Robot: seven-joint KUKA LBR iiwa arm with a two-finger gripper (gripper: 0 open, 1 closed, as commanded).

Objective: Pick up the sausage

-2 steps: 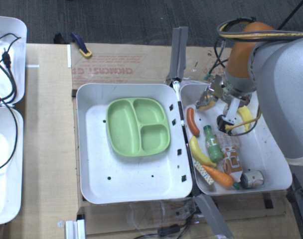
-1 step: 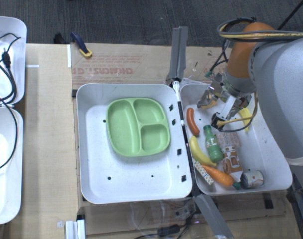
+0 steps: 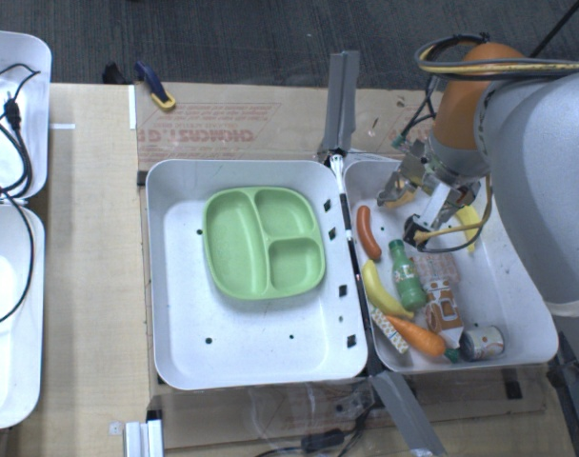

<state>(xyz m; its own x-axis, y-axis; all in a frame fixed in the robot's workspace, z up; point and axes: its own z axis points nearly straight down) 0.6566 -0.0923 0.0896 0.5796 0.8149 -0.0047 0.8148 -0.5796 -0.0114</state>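
Note:
The sausage (image 3: 368, 232), reddish-brown and short, lies along the left wall of the right bin (image 3: 518, 284), near its far end. My gripper (image 3: 401, 192) hangs over the far part of that bin, to the right of the sausage and slightly beyond it, apart from it. Nothing shows in its grasp.
In the right bin lie a banana (image 3: 383, 291), a green bottle (image 3: 405, 274), a carrot (image 3: 418, 336), a small can (image 3: 482, 342) and a brown snack packet (image 3: 443, 298), all nearer than the sausage. A green divided plate (image 3: 264, 243) sits in the left bin (image 3: 175, 303).

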